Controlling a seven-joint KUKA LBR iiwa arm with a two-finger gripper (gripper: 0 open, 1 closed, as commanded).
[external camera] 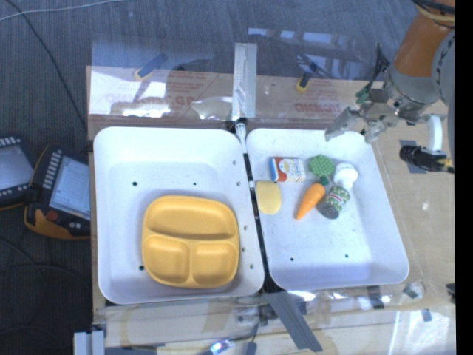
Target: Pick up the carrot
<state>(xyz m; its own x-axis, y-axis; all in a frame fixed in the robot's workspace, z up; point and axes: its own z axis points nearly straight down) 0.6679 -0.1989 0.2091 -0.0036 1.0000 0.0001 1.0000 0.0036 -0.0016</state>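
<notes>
The carrot (310, 201) lies in the right-hand bin (369, 265) — orange, tapered, tilted so its narrow tip points toward the bin's near-left and its thicker top toward the far-right. All positions below are taken from the carrot.

Just to its right, touching or nearly touching, lies a small bottle (337, 195) with a white cap and a green-labelled dark body, resting on its side. Directly beyond the carrot's thick end sits a green, knobbly item (321, 166). To the far-left of the carrot is a small carton (287, 169) with red and white markings, lying flat. To the carrot's left, just beside the bin wall, rests a pale yellow rounded piece (268, 197). None of these is stacked on the carrot; its upper surface is fully exposed.

Well to the carrot's left, in the other bin (118, 161), sits a yellow divided tray (191, 240) with three compartments.

The gripper (362, 124) hangs above the far-right corner of the right-hand bin, well apart from the carrot and beyond the bottle. Whether its jaws are apart or together cannot be told at this resolution — nothing is visibly held between them. The arm's orange band (421, 39) is seen further beyond, to the right.
</notes>
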